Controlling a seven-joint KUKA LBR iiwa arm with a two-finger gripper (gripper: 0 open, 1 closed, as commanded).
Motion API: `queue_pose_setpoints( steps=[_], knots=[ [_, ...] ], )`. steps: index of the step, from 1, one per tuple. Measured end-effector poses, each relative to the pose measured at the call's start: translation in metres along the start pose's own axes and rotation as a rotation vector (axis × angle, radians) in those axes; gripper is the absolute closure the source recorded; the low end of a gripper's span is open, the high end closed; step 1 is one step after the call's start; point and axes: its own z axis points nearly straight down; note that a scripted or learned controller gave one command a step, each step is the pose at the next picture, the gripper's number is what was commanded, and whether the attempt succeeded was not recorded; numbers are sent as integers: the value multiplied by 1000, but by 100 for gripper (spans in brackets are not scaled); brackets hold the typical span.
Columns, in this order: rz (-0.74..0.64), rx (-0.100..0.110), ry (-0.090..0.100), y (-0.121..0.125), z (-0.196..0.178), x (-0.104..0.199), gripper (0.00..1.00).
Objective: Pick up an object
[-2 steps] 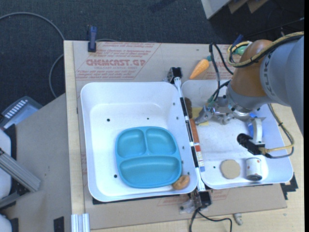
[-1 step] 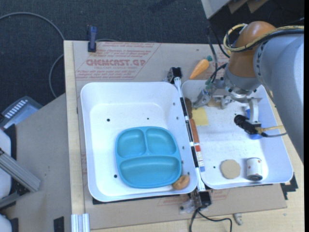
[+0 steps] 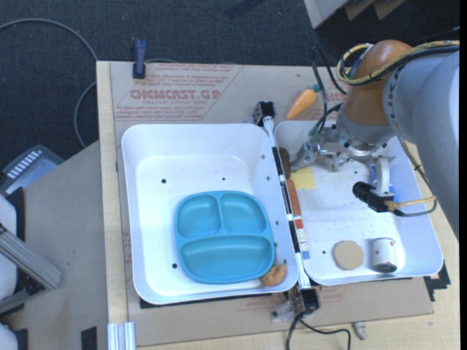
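My gripper [image 3: 325, 154] hangs low over the far left part of the right bin [image 3: 430, 246], under the grey arm with its orange band [image 3: 379, 63]. Just to its lower left a flat yellow piece [image 3: 303, 179] lies on the bin floor, and a small brown object [image 3: 284, 160] rests against the left wall. At the near end of the same bin are a round tan disc [image 3: 349, 254] and a short white cylinder [image 3: 383, 254]. A small brown lump [image 3: 274, 274] sits in the near right corner of the left bin [image 3: 146, 159].
A blue divided plate [image 3: 222, 235] lies in the left bin. An orange carrot-shaped toy [image 3: 301, 103] rests on the cardboard behind the right bin. A black and blue fitting with cables [image 3: 373, 192] hangs off the arm over the right bin.
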Motion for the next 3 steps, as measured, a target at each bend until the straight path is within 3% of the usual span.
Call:
queue_pose_setpoints(
  steps=[1,2,3],
  knots=[
    [-2,3,6,-67,1,-83,0],
    [-2,-5,0,2,-96,-11,0],
    [1,0,-2,-85,-77,-72,0]
  ],
)
